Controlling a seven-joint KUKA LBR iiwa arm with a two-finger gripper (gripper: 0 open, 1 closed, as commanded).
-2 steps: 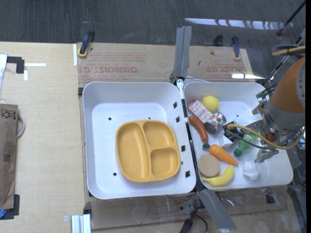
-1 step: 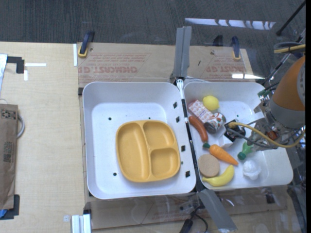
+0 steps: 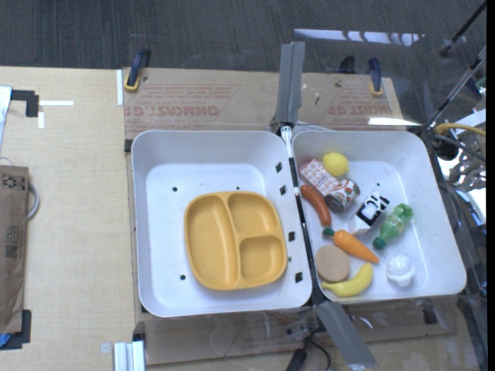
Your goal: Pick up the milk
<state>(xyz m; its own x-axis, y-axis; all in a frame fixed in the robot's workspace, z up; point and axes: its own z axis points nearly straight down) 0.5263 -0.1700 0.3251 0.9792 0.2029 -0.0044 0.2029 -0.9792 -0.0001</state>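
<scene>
While the milk carton point(image 3: 373, 207) lies untouched among the other items, the task stands at its first step: approach, with no grasp yet made. The carton, marked with black patches on white, is in the right bin point(image 3: 433, 207), near that bin's middle and apparently lying on its side.

Position of neighbouring items:
- A can point(image 3: 343, 195) lies just beside the carton on its left.
- A green bottle point(image 3: 393, 225) lies just beside it on the lower right, possibly touching.
- A carrot point(image 3: 356, 244) lies near its lower edge.
- A lemon point(image 3: 336, 163) and a pink packet point(image 3: 317, 176) lie further up the bin.
- A sausage point(image 3: 315, 203) runs along the bin's left wall.
- A banana point(image 3: 349, 282), a round biscuit point(image 3: 333, 263) and a small white item point(image 3: 400, 269) occupy the near end.

The left bin point(image 3: 155, 207) holds a yellow divided plate point(image 3: 236, 239), well apart from the target.

The state of the fingers cannot be told from this view.

Next move, as judged: bring the fingers above the carton, set wide, and align them across its narrower faces. The bare floor on the carton's upper right gives the clearest entry. A descent on the can or bottle side risks nudging those items or closing on the wrong one. Confirm that the carton sits between the fingers before lifting.
</scene>
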